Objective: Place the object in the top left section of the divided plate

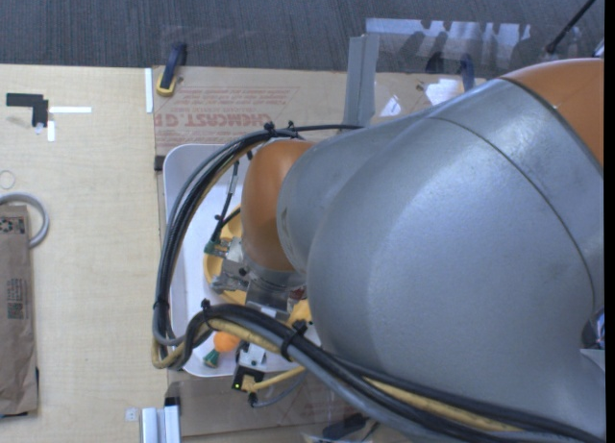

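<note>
Bin (178,239) holds small orange ball (225,342), mostly hidden under arm (432,258).

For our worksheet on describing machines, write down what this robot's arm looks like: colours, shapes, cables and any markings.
The arm is bulky, with smooth rounded grey casings and a glossy orange band above the wrist. A bundle of black cables loops away from it and back beneath, joined by a yellowish hose. Below the band sits a metal wrist mount with small fittings. No lettering can be made out on the casings.
</note>
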{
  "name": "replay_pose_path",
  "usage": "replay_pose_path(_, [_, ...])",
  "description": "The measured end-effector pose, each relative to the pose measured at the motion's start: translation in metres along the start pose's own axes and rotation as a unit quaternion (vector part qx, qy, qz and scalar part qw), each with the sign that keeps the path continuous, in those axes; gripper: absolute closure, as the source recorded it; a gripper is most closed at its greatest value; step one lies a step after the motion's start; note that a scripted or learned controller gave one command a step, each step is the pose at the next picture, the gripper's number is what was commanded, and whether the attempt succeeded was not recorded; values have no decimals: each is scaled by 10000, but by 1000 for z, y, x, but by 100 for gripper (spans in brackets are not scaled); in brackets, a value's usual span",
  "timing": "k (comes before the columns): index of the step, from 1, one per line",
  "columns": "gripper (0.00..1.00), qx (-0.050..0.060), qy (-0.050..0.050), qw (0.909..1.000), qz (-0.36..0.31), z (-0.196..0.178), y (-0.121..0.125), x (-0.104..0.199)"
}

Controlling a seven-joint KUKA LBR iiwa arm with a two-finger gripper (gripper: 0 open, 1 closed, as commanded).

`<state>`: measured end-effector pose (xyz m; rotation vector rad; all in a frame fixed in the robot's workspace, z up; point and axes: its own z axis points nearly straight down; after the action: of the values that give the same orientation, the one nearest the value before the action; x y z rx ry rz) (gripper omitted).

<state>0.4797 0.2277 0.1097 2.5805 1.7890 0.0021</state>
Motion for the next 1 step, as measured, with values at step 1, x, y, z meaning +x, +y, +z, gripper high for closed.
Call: replay_pose_path(1, [100, -19, -5, 10000, 10, -9, 2, -1])
